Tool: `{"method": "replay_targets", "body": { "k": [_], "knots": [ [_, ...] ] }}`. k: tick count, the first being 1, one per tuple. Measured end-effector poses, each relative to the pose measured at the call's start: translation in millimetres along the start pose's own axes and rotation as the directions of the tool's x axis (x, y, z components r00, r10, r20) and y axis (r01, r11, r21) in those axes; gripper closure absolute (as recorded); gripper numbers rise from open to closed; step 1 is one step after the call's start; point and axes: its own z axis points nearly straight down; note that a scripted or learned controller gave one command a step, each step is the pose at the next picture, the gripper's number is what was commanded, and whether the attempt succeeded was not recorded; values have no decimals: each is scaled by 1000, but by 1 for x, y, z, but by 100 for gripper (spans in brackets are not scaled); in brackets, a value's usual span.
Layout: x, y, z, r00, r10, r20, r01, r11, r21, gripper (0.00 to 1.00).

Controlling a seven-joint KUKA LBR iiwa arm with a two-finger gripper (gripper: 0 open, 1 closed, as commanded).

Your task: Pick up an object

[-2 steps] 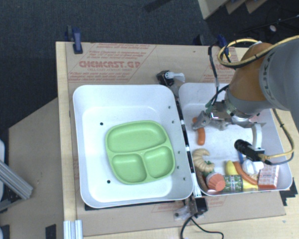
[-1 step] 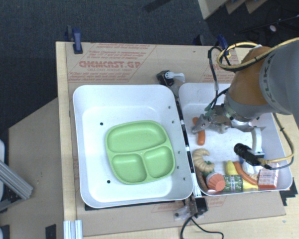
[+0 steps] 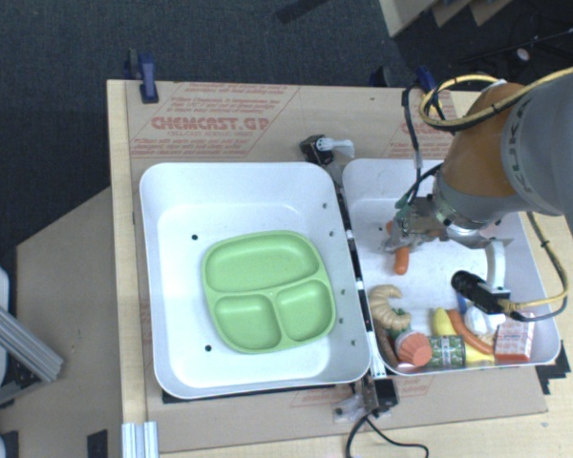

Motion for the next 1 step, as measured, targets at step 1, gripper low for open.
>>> {"method": "replay_targets", "body": {
  "k": [1],
  "knots": [
    [93, 39, -96, 1000, -12, -1, 12, 1000, -14, 100]
  ]
}}
